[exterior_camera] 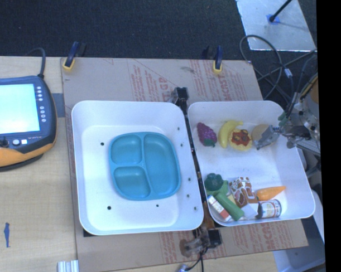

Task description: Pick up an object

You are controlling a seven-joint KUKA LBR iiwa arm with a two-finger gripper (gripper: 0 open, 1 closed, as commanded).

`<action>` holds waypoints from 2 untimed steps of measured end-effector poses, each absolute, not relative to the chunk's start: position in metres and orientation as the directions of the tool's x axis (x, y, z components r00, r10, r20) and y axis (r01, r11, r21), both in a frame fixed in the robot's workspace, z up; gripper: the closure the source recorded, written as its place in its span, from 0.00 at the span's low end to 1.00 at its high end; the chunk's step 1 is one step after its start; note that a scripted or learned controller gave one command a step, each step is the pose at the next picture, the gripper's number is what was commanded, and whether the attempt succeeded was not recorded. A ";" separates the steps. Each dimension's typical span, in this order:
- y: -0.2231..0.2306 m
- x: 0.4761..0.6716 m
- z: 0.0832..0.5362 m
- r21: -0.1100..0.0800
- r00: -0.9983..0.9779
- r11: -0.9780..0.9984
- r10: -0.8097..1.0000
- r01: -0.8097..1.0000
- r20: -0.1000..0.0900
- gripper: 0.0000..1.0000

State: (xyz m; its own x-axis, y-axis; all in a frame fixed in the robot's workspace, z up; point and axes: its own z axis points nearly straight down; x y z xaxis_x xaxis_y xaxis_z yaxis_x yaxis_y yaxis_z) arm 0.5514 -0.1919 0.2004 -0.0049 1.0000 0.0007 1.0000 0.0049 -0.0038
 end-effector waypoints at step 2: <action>-0.142 0.657 0.188 -0.001 -0.005 0.005 1.000 1.000 0.003 0.00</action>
